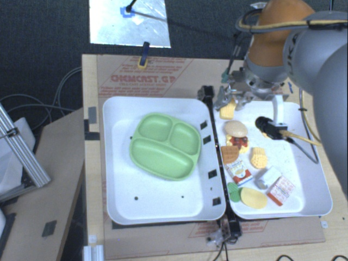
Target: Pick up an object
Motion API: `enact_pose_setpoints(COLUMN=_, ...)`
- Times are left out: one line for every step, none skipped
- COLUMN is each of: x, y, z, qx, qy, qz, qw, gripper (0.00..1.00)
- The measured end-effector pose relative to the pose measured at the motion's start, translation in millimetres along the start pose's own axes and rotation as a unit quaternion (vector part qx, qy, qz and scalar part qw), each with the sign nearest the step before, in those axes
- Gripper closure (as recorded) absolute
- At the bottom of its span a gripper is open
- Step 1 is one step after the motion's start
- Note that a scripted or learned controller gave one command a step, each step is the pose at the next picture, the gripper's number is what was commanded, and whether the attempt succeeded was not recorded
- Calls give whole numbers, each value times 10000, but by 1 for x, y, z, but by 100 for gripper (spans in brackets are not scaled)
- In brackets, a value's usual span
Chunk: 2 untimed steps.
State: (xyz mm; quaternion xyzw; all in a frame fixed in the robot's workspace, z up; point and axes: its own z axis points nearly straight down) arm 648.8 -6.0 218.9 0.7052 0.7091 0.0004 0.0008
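My gripper hangs low over the far left corner of the right bin. A small yellow wedge sits right at its tip; I cannot tell whether it is gripped or just lying under it. Closer to me in that bin lie a tan bun, a red piece, a brown waffle and an orange-yellow ridged piece. Further forward are a red-and-white packet, a grey-white block, a red-and-white box, a yellow disc and a green piece.
The left bin holds a green divided plate. A black divider runs between the two bins. The grey arm with its orange band comes in from the upper right, above the right bin's far edge.
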Motion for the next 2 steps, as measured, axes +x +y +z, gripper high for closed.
enact_pose_setpoints(x=-4, y=-2, z=-15, qx=-4, qy=4, qz=16, qw=10000, gripper=100)
enact_pose_setpoints(x=-12, y=-6, z=-12, qx=3, qy=0, qz=25, qw=10000, gripper=100)
